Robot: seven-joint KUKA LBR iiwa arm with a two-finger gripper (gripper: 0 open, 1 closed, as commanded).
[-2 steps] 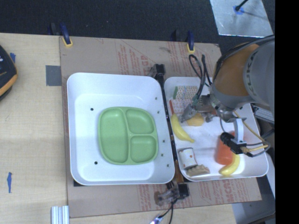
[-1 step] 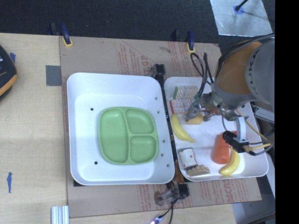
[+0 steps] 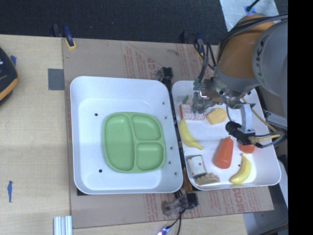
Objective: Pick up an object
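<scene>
In the camera view, the gripper (image 3: 199,102) is seen low over the right bin (image 3: 266,177), just beside a yellow wedge (image 3: 216,115); its opening cannot be told. A grasp could possibly be missed if the wedge is nudged aside.

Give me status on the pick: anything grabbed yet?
Done: the gripper is over the right bin, at its back-left corner by the cheese wedge. In hand: nothing visibly held. Left: the grasp and lift; both bananas and the orange bottle lie loose.
</scene>
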